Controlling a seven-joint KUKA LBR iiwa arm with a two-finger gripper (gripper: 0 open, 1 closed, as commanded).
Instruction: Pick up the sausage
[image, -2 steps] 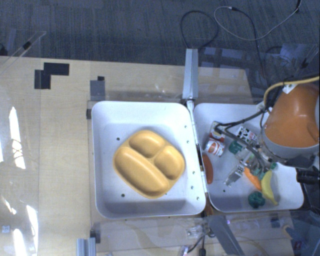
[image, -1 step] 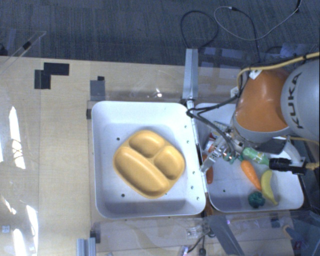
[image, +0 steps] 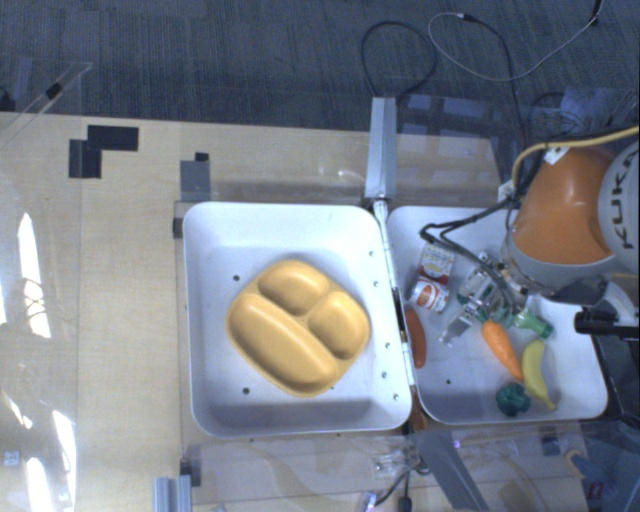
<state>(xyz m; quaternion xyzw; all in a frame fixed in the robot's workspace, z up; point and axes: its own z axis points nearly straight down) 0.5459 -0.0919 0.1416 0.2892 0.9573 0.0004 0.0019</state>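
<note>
A pale wooden bench (image: 110, 300) bears two shallow white bins, left (image: 200, 300) and right (image: 590, 395), side by side

— Where's the sausage (image: 416, 338)?

— Lower centre-right of the frame, just right of the divide between the two bins.

— What does it look like?

— A small reddish-brown link, smooth and elongated. It lies flat, running nearly top to bottom in the frame, close against the left wall.

Bright, even light; glare at left
</note>
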